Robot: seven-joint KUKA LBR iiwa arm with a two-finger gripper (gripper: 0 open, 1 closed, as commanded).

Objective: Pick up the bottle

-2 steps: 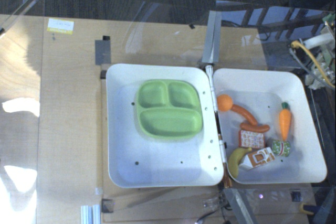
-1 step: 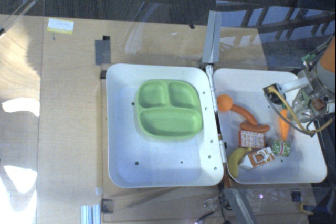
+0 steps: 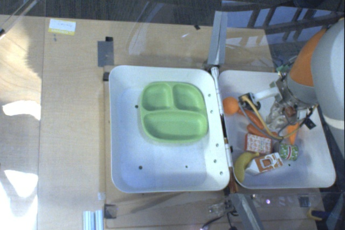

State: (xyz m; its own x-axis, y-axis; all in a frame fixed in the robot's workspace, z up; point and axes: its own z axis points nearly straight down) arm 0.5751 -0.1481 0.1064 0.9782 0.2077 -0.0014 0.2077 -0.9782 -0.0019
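My gripper [image 3: 280, 114] hangs low in the right bin [image 3: 318, 169], over its middle and among the clutter there. Just below and to its right lies a small green-and-white bottle-like container [image 3: 289, 152]. A brown-and-white carton-shaped item [image 3: 268, 162] lies left of that container, near the bin's front. Orange carrot-like pieces [image 3: 257, 124] sit directly left of the gripper and partly beneath it. No object shows between the gripper's tips.
An orange ball [image 3: 230, 106] rests at the right bin's left wall. A red-patterned box [image 3: 257, 144] and a yellow banana [image 3: 243, 164] lie near the front left. The left bin [image 3: 124, 159] holds a green divided plate [image 3: 174, 112].
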